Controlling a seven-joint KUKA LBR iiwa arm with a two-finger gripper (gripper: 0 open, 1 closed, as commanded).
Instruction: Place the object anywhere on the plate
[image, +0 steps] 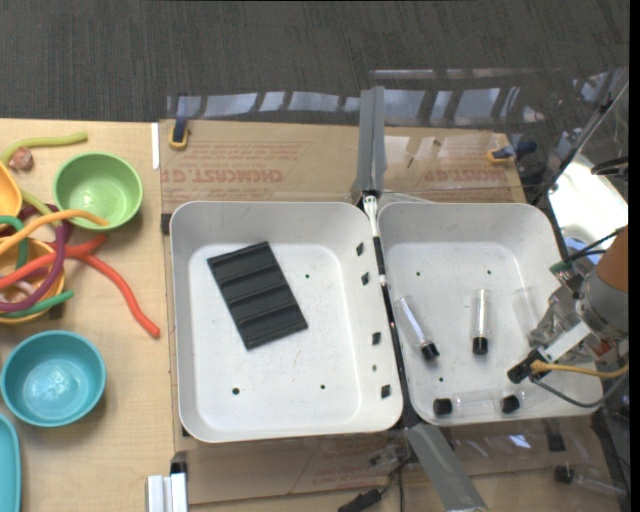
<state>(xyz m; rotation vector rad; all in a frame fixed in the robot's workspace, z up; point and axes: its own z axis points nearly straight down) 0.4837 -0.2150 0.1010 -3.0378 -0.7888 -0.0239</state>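
You are looking down on two white bins standing side by side on brown cardboard. In the left bin (190, 300) a black ridged plate (257, 294) is lying flat in the upper left part of the floor, turned at a slant, and nothing is resting on it.

The task's things are lying in the right bin (470, 215), all well apart from the plate. One clear tube with a black cap (414, 327) is lying slanted near the bin's left wall. A second capped tube (479, 320) is lying almost straight up and down in the middle of the floor. A third tube (475, 405), with dark ends, is lying along the lower wall.

The gripper (553, 330) is reaching in from the right edge of the frame and is hanging over the right side of the right bin, to the right of the second tube. Whether its jaws are wide or narrow, you cannot tell from this angle, and no tube is showing in them.

At the left edge of the frame, on the wooden bench, a green bowl (97, 190) and a blue bowl (52, 377) are standing.
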